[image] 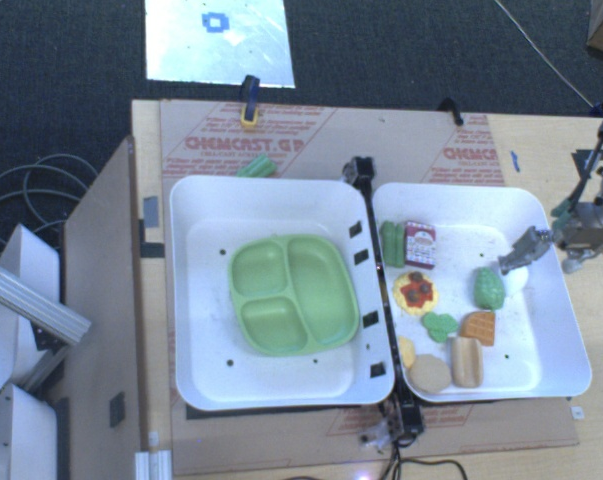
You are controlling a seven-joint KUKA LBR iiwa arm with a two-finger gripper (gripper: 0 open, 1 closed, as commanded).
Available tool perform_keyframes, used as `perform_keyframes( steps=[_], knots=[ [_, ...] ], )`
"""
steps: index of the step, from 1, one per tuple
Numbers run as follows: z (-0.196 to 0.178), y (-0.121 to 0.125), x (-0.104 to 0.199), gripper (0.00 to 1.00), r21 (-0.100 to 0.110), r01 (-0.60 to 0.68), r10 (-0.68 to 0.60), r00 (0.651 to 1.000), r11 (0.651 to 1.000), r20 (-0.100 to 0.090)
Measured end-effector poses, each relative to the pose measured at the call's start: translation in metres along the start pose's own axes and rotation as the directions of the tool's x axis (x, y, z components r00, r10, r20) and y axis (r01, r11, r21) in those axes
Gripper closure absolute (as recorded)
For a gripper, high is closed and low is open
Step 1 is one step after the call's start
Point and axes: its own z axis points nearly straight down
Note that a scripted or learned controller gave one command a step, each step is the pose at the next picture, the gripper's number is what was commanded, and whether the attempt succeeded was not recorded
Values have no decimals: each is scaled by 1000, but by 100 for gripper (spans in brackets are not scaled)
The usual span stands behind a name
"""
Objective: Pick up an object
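Right white bin (556, 363), gripper (505, 265) slanting in over green toy (489, 289), finger state unclear.

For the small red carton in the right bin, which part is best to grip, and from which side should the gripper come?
Grip the red carton across its two long sides, coming straight down from above. It seems to lie flat, and its right long side is free. The green vegetable lies close along its left side, so that finger has little room. The gripper is further right.
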Motion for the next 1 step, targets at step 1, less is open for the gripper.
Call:
perform_keyframes(
  steps=[1],
  knots=[
    [-14,2,2,100,-8,7,-7,1000,1000,1]
  ],
)
